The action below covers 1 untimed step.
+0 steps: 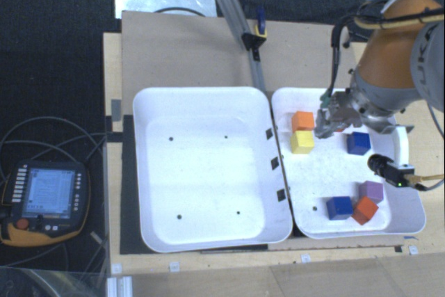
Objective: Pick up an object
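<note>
Approach step: the pincer (325, 123) hovers at the orange block's (302, 120) three o'clock; grip state cannot be told. Next: descend squarely.

The arm (400, 52) ran off the right edge, so most of it was cut off. It covered the far right corner of the right bin (417, 219). The gripper (328, 123) was too small and dark to tell how its fingers stood. The handheld screen (43, 202) was too blurry to read.
</note>
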Each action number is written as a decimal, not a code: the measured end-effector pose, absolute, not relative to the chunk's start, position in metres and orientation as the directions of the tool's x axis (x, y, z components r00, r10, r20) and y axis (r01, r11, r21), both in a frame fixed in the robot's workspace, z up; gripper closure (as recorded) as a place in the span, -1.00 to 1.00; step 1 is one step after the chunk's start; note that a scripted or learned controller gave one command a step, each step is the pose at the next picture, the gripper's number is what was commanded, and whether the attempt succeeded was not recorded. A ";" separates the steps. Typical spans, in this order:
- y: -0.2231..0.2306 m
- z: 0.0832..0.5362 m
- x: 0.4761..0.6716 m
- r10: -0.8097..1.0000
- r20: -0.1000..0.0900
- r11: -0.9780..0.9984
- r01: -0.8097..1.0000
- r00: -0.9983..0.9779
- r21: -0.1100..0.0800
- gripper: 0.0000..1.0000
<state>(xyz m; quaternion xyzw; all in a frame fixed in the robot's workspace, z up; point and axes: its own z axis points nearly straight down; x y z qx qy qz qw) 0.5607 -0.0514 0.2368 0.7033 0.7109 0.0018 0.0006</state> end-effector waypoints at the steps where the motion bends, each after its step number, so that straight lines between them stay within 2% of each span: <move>1: 0.002 0.245 0.562 1.000 0.003 0.011 1.000 -0.011 0.003 1.00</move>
